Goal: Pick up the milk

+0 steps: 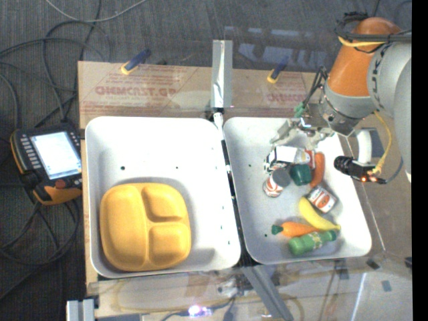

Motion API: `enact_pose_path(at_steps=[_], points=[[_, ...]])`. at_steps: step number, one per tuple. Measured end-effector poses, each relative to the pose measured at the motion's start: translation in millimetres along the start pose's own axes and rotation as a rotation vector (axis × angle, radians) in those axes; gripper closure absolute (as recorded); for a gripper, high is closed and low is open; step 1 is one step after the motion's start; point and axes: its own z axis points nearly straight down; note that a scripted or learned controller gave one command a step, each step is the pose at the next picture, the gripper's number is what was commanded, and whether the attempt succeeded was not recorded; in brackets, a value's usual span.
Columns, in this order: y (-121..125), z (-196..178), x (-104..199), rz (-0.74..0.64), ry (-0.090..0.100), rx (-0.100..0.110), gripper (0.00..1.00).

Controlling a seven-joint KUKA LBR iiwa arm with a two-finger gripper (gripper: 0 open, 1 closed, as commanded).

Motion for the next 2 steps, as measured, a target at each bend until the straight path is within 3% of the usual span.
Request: enact_pose_path(at_steps=[1,2], points=[[40.2,75.3,-9.0,-0.068,-0.008,-0.003,0.00],[32.5,82.1,2.4,-0.184,-0.022,-0.030,0.00]])
